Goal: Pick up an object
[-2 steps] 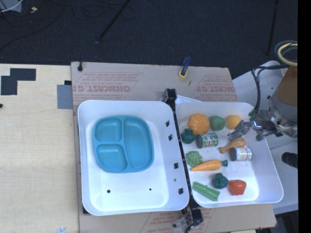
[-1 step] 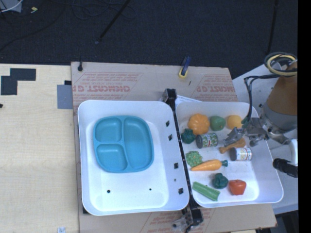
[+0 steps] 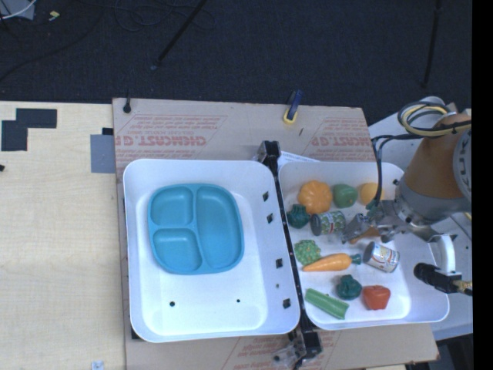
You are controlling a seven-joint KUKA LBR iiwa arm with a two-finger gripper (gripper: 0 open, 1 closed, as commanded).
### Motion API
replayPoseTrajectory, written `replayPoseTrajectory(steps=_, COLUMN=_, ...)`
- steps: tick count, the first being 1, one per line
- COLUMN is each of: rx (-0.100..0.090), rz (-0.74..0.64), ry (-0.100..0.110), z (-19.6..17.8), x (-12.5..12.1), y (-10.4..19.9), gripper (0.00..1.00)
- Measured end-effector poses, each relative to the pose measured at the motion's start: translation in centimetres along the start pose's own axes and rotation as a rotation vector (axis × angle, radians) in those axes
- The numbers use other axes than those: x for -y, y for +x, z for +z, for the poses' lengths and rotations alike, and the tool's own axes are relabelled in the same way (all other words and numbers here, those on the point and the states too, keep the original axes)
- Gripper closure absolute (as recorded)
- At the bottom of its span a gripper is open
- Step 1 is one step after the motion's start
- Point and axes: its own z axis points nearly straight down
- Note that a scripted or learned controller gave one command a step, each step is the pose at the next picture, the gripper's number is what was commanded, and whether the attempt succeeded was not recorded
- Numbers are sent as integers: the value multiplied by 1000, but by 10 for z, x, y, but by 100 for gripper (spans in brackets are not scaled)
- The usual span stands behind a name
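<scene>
Gripper is hanging over the right bin, just above the carrot, between two small cans and. Can't tell its state, too blurred. Toy food is lying around it: orange pumpkin, red pepper, green stick. A blue divided tray is sitting in the left bin.

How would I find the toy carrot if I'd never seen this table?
Look in the right bin, the one full of toy food. Near its middle lies the carrot, on its side, with a small can by its right end. It is the one long orange thing, pointed at the left end.
</scene>
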Motion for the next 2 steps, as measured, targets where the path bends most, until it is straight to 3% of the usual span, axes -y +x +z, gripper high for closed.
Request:
replayPoseTrajectory(steps=1, rx=2, rz=1, ry=-3, z=22, x=0, y=2, gripper=0)
replayPoseTrajectory(steps=2, rx=0, rz=2, ry=-2, z=11, x=0, y=1, gripper=100)
